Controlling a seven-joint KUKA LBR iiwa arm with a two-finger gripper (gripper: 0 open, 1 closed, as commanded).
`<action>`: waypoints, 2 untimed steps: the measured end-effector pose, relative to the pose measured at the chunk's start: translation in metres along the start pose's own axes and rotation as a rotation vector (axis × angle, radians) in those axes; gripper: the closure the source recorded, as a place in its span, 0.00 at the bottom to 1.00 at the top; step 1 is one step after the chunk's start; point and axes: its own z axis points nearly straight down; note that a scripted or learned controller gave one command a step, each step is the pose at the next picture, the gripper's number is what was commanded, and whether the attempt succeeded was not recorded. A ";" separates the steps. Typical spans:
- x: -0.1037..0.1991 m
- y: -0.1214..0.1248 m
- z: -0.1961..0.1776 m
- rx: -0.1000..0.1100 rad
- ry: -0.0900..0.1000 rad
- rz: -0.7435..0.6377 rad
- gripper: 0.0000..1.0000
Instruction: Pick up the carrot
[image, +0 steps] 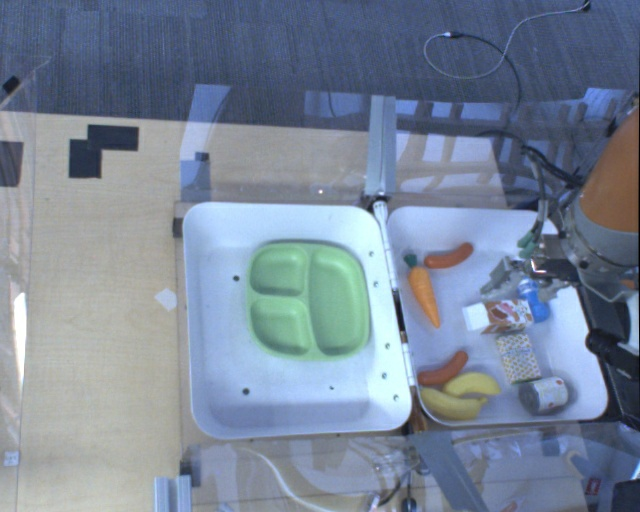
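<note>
Two white bins sit side by side, and the carrot (424, 294) lies in the right bin (590, 400), close to the wall it shares with the left bin (215, 400), which holds a green divided plate (306, 300). Beyond the carrot lies a sausage (449, 256); nearer are a second sausage (442, 368) and a banana (460, 396). The gripper (510, 275) hangs right of the carrot, apart from it, above a small carton (498, 316); whether its pincer is apart or together I cannot tell.

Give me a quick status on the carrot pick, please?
Gripper over right bin, holding nothing visible. Carrot lying free near the bin's left wall, apart from gripper. Sausage just beyond carrot; path otherwise open.
</note>
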 end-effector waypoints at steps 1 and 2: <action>0.068 -0.012 0.074 0.000 0.000 0.082 0.00; 0.019 0.037 0.146 0.001 0.000 -0.007 0.00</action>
